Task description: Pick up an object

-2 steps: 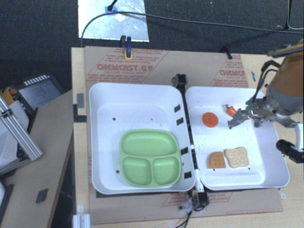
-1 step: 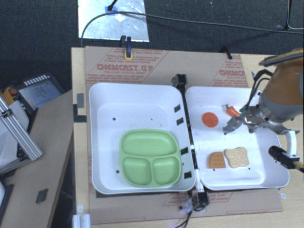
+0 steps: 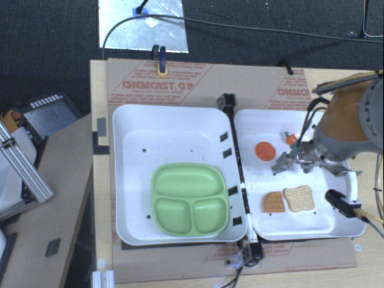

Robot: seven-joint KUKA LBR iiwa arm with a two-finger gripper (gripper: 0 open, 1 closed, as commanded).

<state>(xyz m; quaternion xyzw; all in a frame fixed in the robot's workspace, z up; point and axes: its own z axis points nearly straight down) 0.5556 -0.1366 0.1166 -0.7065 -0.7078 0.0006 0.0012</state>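
Toy foods lie in the right bin point(image 3: 324, 227), at the frame's lower right: an orange-red round piece point(image 3: 265, 150), a waffle-like square point(image 3: 273, 202) and a pale toast slice point(image 3: 299, 198) touching it, plus a small orange bit point(image 3: 291, 140) near the arm. The hand point(image 3: 287, 161) hovers just right of the round piece, grasping nothing; whether it is released or clenched I cannot tell. These pieces look light, stiff and thin, likely slippery plastic; the round one, apart from the others, seems easiest, pinched across its edges. A green divided plate point(image 3: 188, 198) sits in the left bin point(image 3: 135, 161).
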